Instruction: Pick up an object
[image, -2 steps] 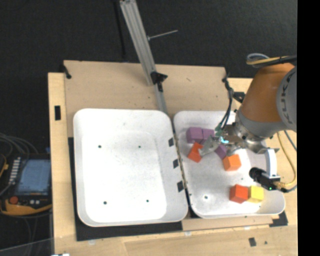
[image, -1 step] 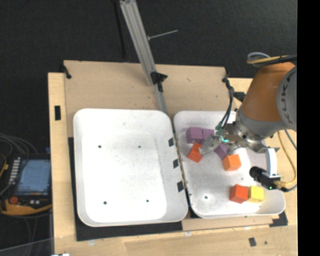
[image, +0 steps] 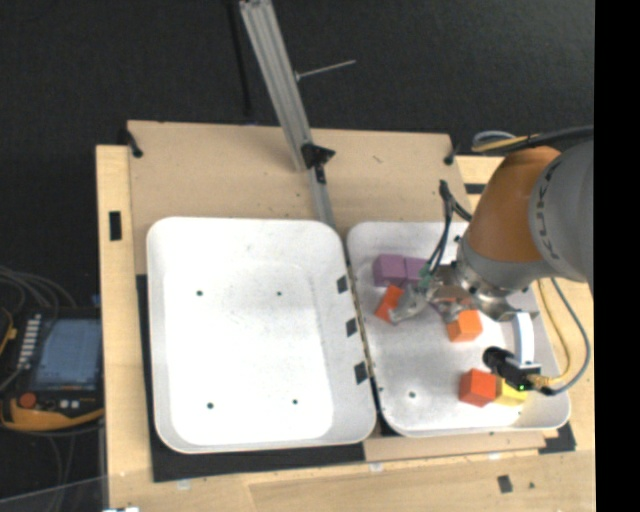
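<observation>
A: What's the biggest thing here?

B: The bench (image: 200, 180), a flat tan board with a matte, fibrous look. On it sit two shallow white bins with rounded corners and smooth, slightly speckled floors. The left bin (image: 250, 330) lies well away from the fingers; the right bin (image: 420, 400) is the one the arm works in.

A: And the arm?

B: The arm (image: 520, 220) is a rounded grey shell with a glossy orange band, coming in over the right bin. The gripper (image: 410, 305) sits at its tip, low over the bin floor, pointing toward the divide between the bins.

A: What are the fingers doing?

B: They look pale and thin, and they blur into the white floor. I cannot tell how far apart they stand. A small orange block (image: 389, 302) is right at the fingertips, touching or nearly so, but I can't see it clearly caught between them.

A: What else is near?

B: A purple block (image: 396, 268), matte and boxy, lies just beyond the fingers toward the bin's far wall. A larger orange cube (image: 479, 386) sits well back from the fingers, toward the near right corner, with a yellow piece (image: 513, 393) just beside it. Another orange block (image: 464, 325), small and square, rests behind the fingers beneath the wrist.

A: Smallest?

B: That yellow piece, mostly hidden.
</observation>
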